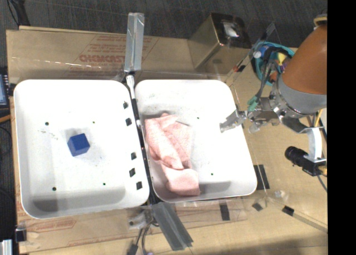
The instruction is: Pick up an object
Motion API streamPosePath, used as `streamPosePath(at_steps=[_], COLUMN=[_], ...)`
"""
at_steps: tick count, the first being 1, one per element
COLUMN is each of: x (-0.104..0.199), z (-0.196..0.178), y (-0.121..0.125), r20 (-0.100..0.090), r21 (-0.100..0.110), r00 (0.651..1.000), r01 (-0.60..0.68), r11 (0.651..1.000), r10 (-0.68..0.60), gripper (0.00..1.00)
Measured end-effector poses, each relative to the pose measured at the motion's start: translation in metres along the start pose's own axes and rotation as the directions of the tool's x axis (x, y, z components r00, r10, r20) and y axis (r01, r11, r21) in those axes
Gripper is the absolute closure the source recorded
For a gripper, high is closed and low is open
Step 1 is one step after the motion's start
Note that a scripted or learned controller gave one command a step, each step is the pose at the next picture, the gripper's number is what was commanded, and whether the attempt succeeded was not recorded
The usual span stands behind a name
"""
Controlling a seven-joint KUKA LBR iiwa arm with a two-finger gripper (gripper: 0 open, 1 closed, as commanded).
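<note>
A small blue cube (78, 144) lies in the left bin (33, 104), left of its middle. A crumpled pink cloth (171, 153) fills the left and front part of the right bin (222, 154). My gripper (229, 123) hangs over the right edge of the right bin, well to the right of the cloth, and nothing shows between its fingers. The view is too coarse to tell how its fingers stand.
A metal divider post (134, 45) stands between the bins at the back. A brown box-shaped device (218, 40) sits behind the right bin. Cables (267, 59) and a black cylinder (300, 159) hang by the arm on the right. Cardboard (67, 48) lies behind the bins.
</note>
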State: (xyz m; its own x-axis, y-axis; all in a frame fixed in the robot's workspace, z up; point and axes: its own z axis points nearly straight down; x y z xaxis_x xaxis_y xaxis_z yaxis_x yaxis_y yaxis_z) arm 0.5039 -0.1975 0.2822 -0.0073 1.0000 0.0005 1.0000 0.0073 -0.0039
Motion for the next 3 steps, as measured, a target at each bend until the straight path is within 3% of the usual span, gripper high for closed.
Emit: streamPosePath(at_steps=[1, 2, 3], x=[0.042, 0.078, 0.079], z=[0.141, 0.19, 0.18], y=[0.064, 0.084, 0.084], r20=[0.0, -0.002, -0.002], r21=[0.003, 0.001, 0.003], r00=[0.984, 1.0, 1.0], r01=[-0.176, 0.016, 0.02], r11=[0.984, 1.0, 1.0], r10=[0.176, -0.016, -0.02], gripper=[0.0, 0.0, 1.0])
